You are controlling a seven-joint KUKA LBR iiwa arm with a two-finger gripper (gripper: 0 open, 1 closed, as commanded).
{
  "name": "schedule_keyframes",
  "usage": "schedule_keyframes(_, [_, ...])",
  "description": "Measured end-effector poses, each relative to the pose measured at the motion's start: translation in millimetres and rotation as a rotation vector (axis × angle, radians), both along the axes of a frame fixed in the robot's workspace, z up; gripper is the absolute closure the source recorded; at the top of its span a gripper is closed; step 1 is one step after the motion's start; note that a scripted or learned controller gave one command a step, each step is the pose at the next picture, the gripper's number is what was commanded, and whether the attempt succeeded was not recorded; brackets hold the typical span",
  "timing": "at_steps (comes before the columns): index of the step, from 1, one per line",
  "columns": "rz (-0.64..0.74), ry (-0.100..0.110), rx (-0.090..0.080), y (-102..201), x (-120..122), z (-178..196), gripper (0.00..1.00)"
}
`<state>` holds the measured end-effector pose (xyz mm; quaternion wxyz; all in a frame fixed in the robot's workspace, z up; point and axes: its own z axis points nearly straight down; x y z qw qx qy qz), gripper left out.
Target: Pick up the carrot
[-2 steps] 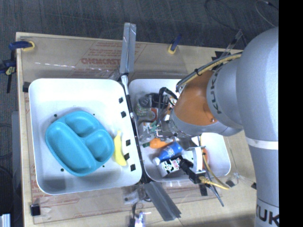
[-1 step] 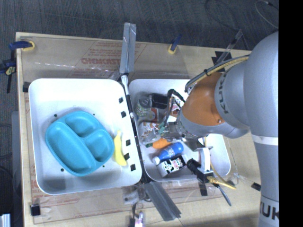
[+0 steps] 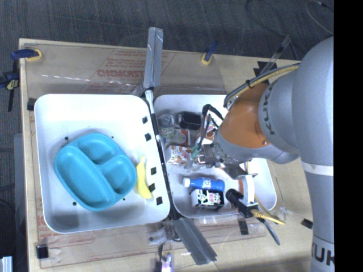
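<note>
Floor: dark grey carpet with a fine ribbed weave surrounds the bench, with thin black cables trailing at the top right.
Bench (image 3: 74, 58): pale wood, flat, with a clear taped sheet and faded red lettering near its far edge; small blue clamps grip its far edge and left side.
Bins: 2 shallow white plastic bins with rounded corners sit side by side, touching along a grey metal divider bar (image 3: 153, 55).
Left bin (image 3: 62, 109): holds a smooth turquoise plastic tray (image 3: 93, 169) with 3 rounded compartments, lying flat and turned at an angle. A yellow banana (image 3: 142, 180), curved and matte, lies just beside the tray's right edge, close to the bin wall.
Right bin (image 3: 266, 194): crowded with small items. A white bottle with a blue label (image 3: 204, 183) lies on its side near the middle. A black-and-white patterned box (image 3: 207, 198) touches it on the near side. A black marker-like stick (image 3: 239, 203) lies to the right. Clear and printed packets sit at the far left.
Carrot: I cannot make it out among the clutter.
Arm (image 3: 295, 118): glossy grey with an orange band, reaching in from the right over the right bin.
Gripper (image 3: 205, 152): low over the bin's middle; I cannot tell its state.
</note>
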<state>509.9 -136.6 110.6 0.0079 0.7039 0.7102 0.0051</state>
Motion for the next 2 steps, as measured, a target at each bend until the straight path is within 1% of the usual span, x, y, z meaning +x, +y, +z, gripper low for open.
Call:
schedule_keyframes(1, [-0.187,0.022,0.006,67,-33,81,1.0])
schedule_keyframes(2, [-0.118,0.021,0.005,2,-34,108,1.0])
